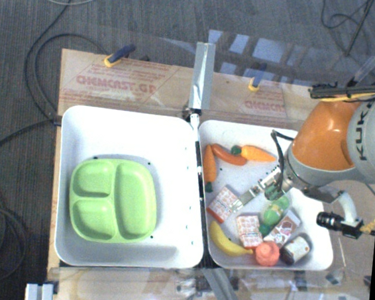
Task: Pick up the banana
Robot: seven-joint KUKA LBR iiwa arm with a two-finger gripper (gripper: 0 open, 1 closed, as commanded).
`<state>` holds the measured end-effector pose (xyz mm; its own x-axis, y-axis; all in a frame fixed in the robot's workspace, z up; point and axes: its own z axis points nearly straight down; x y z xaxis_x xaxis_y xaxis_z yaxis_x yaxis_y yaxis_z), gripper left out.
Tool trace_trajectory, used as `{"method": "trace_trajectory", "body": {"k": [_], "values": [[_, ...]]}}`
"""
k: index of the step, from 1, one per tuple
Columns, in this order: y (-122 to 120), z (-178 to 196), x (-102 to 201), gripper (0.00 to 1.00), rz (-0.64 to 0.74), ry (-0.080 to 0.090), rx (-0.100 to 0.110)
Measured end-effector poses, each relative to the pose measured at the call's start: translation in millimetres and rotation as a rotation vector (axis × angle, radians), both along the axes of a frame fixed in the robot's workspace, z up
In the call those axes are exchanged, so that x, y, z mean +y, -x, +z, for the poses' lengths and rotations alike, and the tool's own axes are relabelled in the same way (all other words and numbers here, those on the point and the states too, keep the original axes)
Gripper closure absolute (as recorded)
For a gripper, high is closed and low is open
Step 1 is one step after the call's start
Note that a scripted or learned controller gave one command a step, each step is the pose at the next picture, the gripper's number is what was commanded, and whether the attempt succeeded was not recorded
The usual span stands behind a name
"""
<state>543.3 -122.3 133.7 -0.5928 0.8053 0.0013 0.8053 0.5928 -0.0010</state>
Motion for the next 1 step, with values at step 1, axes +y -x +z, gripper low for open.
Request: {"method": "trace_trajectory", "body": {"k": [1], "values": [[-61.3,59.9,109.9,0.0,0.054,0.0,-0.002]]}}
